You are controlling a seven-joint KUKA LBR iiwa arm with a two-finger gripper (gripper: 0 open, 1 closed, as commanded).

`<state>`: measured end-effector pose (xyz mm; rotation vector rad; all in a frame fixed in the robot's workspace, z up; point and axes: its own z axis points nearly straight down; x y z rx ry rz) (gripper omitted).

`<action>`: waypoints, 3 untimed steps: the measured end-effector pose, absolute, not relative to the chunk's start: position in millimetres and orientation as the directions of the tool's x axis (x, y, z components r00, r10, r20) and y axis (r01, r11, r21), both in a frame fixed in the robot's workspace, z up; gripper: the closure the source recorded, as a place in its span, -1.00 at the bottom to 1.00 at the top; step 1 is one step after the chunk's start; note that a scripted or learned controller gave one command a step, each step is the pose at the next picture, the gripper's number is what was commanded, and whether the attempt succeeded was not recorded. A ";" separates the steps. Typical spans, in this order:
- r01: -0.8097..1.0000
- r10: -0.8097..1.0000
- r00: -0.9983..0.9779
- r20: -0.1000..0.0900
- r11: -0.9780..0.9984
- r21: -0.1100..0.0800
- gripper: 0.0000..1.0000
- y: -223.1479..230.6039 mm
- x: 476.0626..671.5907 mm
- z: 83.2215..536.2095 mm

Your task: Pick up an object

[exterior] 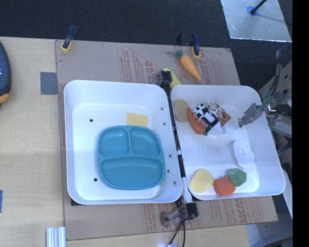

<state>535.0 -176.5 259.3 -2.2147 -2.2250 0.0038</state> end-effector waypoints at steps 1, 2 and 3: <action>1.000 1.000 -0.010 0.004 0.010 -0.014 -1.00 -130.2 585.9 112.8; 1.000 1.000 -0.009 0.000 0.009 -0.004 -1.00 -90.0 621.1 107.7; 1.000 1.000 -0.007 0.000 0.007 -0.009 1.00 -93.0 619.3 118.4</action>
